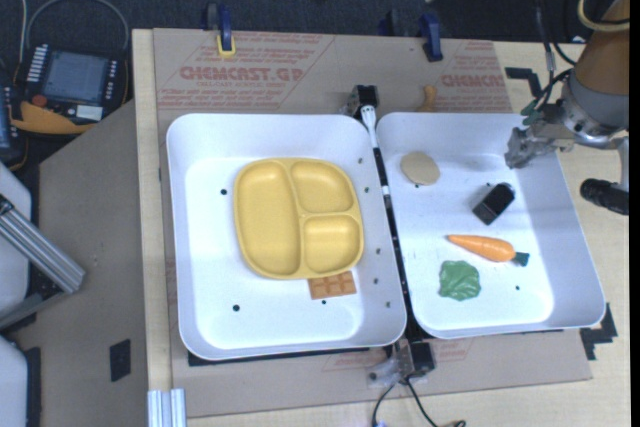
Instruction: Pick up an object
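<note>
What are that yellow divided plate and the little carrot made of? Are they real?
The yellow divided plate looks like moulded plastic: one even colour, rounded compartment walls, a soft sheen. The carrot seems to be a plastic toy, not real: flat, uniform orange with a neat green tip. Its exact material is not certain from this view.

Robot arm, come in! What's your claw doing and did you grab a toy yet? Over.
Gripper over right bin's far edge, nothing seen in it. Black block nearest, carrot beyond; both lying loose. Nothing blocking.
</note>
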`<state>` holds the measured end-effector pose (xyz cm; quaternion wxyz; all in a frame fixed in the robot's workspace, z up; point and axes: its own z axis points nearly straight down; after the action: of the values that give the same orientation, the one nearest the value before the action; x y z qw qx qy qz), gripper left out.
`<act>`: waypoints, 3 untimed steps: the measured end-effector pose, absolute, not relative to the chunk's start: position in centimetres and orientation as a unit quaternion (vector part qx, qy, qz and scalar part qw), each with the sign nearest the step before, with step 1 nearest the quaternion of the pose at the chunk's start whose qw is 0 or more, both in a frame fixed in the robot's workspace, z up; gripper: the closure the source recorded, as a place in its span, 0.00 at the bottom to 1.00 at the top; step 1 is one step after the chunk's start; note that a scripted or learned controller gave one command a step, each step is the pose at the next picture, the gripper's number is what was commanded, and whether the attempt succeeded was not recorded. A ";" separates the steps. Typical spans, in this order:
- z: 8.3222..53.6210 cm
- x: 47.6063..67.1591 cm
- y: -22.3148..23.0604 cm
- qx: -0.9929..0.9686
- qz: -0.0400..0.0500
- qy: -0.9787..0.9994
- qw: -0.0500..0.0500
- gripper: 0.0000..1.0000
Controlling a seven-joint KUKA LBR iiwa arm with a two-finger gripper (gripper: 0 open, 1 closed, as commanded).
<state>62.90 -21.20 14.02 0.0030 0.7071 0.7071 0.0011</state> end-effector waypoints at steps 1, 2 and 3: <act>19.0 63.2 -22.1 0.707 0.001 0.707 0.004 1.00; 22.2 63.3 -22.2 0.707 0.001 0.707 0.003 1.00; 23.2 63.4 -16.1 0.705 0.001 0.709 -0.001 1.00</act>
<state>63.44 -16.13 23.18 -0.0007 0.7048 0.7094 0.0009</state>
